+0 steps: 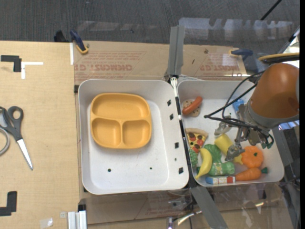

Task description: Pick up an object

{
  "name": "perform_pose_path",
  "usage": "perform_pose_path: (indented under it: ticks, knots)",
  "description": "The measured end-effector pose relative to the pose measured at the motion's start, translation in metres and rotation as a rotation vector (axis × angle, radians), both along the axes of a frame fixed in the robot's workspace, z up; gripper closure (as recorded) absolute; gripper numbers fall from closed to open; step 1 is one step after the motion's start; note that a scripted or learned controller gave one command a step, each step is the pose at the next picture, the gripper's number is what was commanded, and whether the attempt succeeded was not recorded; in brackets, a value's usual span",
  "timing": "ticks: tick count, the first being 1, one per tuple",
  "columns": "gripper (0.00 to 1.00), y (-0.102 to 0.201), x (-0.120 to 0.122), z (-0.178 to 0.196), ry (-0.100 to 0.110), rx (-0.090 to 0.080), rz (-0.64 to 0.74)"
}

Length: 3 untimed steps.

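The right bin [209, 92] holds several toy foods: a hot dog [192, 105], a pizza slice [196, 138], a banana [206, 161], a green vegetable [218, 157], a yellow piece [222, 142], an orange pumpkin [252, 156], a carrot [248, 174] and a small flat box [220, 179]. My gripper [239, 144] hangs low over the bin's right half, between the yellow piece and the pumpkin, under the arm's orange band [279, 97]. Nothing is visibly lifted off the bin floor.
The left bin [128, 175] carries a yellow divided plate [121, 119]. A metal divider [175, 56] runs between the bins at the back. Scissors [16, 132] lie on the bench at far left. Cables [228, 113] trail from the wrist across the right bin.
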State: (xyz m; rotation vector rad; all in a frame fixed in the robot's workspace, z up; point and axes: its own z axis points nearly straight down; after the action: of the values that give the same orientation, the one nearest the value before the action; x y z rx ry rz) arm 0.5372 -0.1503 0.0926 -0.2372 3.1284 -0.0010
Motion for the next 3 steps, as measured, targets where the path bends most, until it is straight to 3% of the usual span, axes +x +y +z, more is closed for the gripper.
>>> perform_pose_path:
  ticks: [1, 2, 3]
  knots:
    - [1.0, 0.001, 0.002, 0.01, -0.004, 0.0, 0.002]
    - [1.0, 0.053, 0.006, 0.004, -0.005, 0.0, -0.116]
    - [1.0, -0.007, 0.064, 0.028, -0.002, 0.001, -0.192]
